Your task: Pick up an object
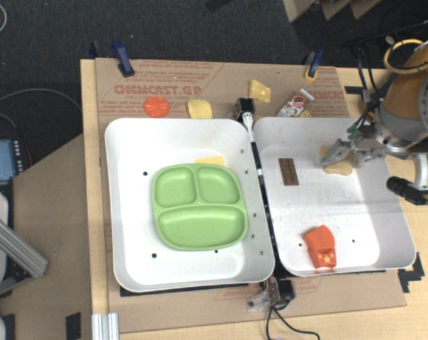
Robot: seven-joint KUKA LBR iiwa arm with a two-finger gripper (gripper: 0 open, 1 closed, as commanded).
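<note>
Near in the right bin (384, 253) an orange block (320, 246) sits untouched. Farther back my gripper (348, 154) hangs spread over a tan piece (337, 166); being flat, it may slip as I close. Left bin (122, 190) holds a green tray (198, 207); beyond is dark floor (51, 20).

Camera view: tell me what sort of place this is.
Probably a robot lab's grasping bench: two white bins clamped onto a cardboard sheet, toy items like a green divided plate, loose cables on dark carpet.
</note>
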